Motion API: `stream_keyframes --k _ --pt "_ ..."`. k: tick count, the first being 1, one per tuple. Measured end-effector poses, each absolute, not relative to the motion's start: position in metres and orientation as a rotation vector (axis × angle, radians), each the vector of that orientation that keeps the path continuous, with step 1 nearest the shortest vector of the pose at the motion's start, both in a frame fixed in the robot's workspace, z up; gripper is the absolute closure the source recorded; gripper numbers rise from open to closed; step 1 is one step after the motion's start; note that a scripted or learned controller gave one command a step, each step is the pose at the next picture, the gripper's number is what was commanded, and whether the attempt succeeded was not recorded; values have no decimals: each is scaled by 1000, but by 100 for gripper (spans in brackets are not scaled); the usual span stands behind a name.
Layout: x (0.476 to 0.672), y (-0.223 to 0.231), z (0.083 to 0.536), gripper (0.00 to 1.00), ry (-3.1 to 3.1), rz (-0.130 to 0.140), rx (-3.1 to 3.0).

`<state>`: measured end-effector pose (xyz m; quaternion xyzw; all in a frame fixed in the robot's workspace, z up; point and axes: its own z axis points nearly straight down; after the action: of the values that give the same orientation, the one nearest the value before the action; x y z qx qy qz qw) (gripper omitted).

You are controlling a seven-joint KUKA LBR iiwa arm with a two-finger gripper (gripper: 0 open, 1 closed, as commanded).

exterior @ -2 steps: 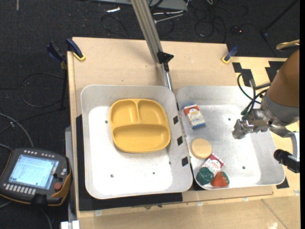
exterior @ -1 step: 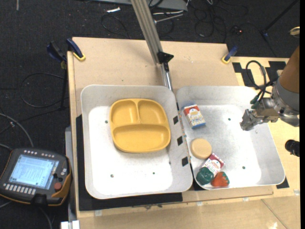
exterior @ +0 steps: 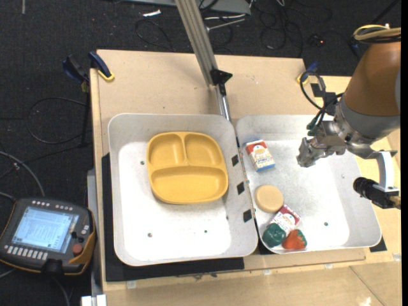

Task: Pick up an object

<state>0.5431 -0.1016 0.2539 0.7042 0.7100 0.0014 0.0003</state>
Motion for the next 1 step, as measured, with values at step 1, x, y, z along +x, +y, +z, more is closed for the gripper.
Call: stream_keyframes --k 1 --pt "553 -51 260 100 2231 3 2212"
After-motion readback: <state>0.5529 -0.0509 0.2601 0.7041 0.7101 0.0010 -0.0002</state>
